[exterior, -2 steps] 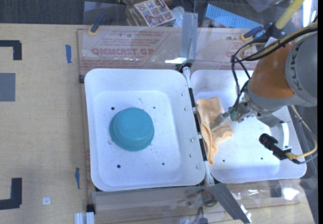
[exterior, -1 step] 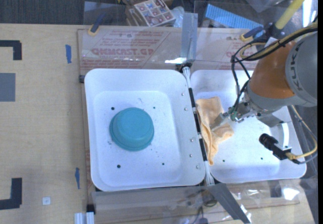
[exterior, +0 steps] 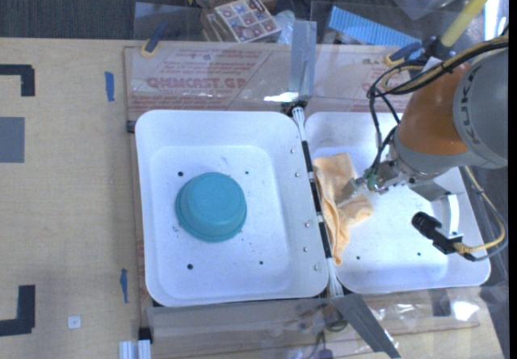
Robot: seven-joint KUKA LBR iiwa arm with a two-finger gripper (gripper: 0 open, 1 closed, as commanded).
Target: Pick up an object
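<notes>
A teal upturned bowl [exterior: 212,205] sits in the middle of the left bin [exterior: 161,139]. A crumpled yellow-orange cloth [exterior: 338,202] lies along the left side of the right bin [exterior: 396,264], draped near the divider. My gripper [exterior: 353,190] reaches in from the right and is down on the cloth, its metal fingers pressed into the fabric near its middle. The cloth bunches around the fingertips, so their spacing is hidden.
The grey arm with its orange band [exterior: 432,127] spans the right bin's upper right. Behind the bins stand a clear plastic sheet [exterior: 210,74], cardboard boxes and clutter. The wooden bench [exterior: 56,212] stretches out to the left.
</notes>
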